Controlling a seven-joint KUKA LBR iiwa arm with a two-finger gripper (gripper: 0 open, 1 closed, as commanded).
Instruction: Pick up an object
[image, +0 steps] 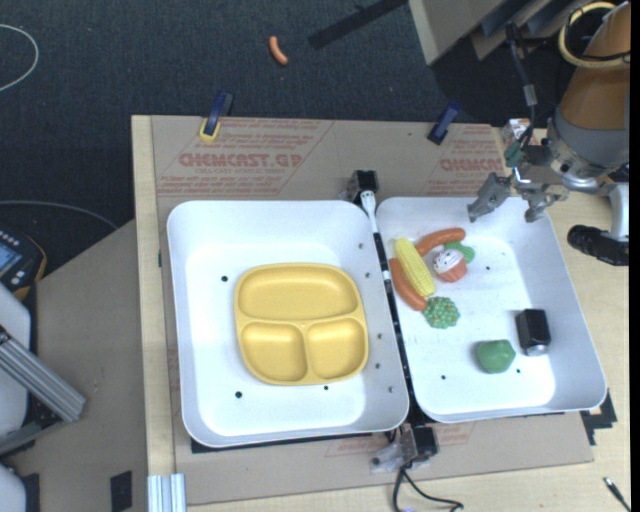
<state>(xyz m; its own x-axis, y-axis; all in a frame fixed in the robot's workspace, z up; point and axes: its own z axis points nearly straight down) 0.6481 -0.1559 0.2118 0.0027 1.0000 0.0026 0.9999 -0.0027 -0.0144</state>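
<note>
Here's the desk (300, 150), brown board with red lettering, carrying two white bins side by side. The left bin (200, 300) holds a yellow divided tray (300, 322), sitting square in its middle. The right bin (560, 330) has the loose items. The arm (598, 100) comes in at the upper right, orange band showing, and its tool (510, 204) hangs over the far edge of the right bin, fingers spread apart with nothing between them. Released, then, and well apart from every item below.

In the right bin, near its left wall: a corn cob (414, 266) lying at a slant, an orange sausage (405, 286) just beside it on the left, and a second sausage (441, 240) curving above. A small red and white toy (450, 264) sits touching that cluster on the right. Just below, a broccoli piece (441, 313). Further toward the near right, a green lump (494, 355), and beside it a small black block (533, 330), near the bin's right wall.
</note>
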